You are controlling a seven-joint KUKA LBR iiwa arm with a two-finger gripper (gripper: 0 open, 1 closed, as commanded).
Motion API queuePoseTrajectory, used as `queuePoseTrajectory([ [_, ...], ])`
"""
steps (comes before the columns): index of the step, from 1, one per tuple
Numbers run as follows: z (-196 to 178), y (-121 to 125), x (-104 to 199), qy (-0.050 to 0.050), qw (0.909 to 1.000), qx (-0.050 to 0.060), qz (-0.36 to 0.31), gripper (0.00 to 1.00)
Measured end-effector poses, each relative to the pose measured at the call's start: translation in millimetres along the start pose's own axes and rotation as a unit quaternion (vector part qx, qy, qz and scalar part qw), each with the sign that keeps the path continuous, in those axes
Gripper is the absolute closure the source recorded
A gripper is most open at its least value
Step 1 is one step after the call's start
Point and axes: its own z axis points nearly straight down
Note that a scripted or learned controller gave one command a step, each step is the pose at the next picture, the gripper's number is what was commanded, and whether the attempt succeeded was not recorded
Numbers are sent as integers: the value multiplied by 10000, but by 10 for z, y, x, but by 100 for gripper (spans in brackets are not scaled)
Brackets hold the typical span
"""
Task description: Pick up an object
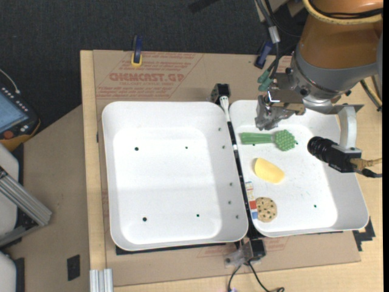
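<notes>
The right bin (pixel 340 215) holds three objects. A green brush (pixel 269 140) lies across its upper part, handle to the left and bristle head to the right. Below it rests a yellow lemon-shaped piece (pixel 268 170). A round brown cookie (pixel 265 208) sits near the bin's front left corner. My gripper (pixel 266 124) hangs just above the brush's handle, at the back left of the right bin, its fingers pointing down with nothing seen between them.
The left bin (pixel 164 175) sits beside the right one, split from it by a black divider (pixel 233 145). Both rest on a cardboard sheet (pixel 146 72). A black cylindrical part (pixel 328 152) of the arm overhangs the right bin's right side.
</notes>
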Motion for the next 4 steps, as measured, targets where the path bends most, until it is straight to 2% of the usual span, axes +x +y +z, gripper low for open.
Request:
queuePoseTrajectory([
  [1, 202, -117, 342, -2, 10000, 7, -5, 100],
  [2, 649, -492, 648, -4, 10000, 31, -8, 100],
  [3, 196, -460, -98, -16, 10000, -52, 48, 100],
  [4, 260, -110, 422, -1, 10000, -33, -12, 100],
])
